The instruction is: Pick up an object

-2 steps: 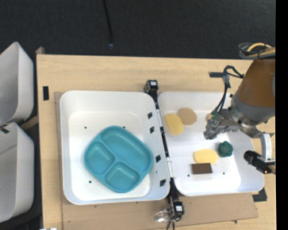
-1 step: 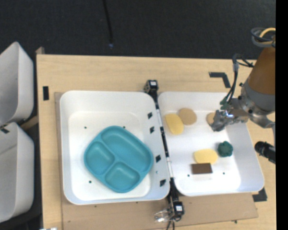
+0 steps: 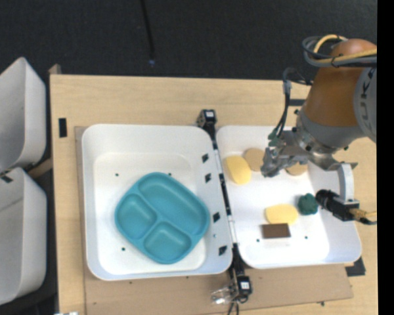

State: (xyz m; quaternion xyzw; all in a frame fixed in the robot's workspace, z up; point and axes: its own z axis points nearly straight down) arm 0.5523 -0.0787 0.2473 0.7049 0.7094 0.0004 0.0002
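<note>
Camera view, looking down at a slant on a wooden bench [image 3: 151,100] bearing two shallow white bins side by side. Left bin [image 3: 98,149], centre-left of the frame: holds a blue divided tray [image 3: 161,216] with three compartments, lying flat and turned at an angle in the bin's lower half. Right bin [image 3: 341,241], centre-right of the frame: holds the loose objects. A yellow oval object [image 3: 238,169] lies near the bin's left wall in its upper part; a tan round object [image 3: 252,156] sits just behind it, touching or nearly touching it, and another tan piece [image 3: 297,170] shows at the gripper's lower right, partly hidden. Lower in the bin, a second yellow object [image 3: 280,214] lies just above a dark brown rectangular block [image 3: 276,231], and a small dark green object [image 3: 307,205] rests just to the right of the yellow one. Arm [image 3: 335,104], grey with an orange band, enters from the upper right of the frame. Gripper [image 3: 273,163] is lowered into the upper part of the right bin, between the yellow oval object and the partly hidden tan piece; whether it is open, closed or holding anything cannot be told.
</note>
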